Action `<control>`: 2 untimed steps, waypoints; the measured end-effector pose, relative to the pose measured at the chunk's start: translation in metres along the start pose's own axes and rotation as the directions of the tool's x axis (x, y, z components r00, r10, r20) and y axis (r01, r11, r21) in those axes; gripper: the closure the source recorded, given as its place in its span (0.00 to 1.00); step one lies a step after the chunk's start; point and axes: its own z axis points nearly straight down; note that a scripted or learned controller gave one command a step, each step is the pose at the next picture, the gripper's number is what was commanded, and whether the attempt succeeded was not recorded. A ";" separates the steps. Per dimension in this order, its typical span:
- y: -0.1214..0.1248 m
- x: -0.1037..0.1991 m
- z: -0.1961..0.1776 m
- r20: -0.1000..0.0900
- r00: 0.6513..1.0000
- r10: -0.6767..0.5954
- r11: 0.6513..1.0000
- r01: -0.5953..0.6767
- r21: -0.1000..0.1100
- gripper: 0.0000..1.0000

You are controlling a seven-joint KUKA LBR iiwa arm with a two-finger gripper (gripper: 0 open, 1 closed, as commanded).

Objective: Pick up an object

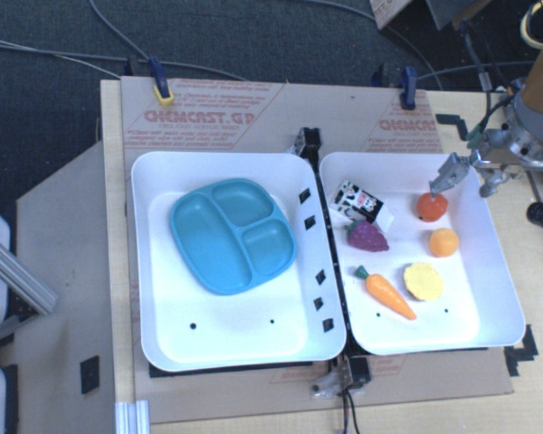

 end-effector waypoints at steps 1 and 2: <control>0.003 0.001 -0.008 0.003 1.000 -0.003 1.000 0.003 -0.014 0.00; 0.000 -0.002 0.034 0.002 1.000 -0.002 1.000 0.002 -0.009 0.00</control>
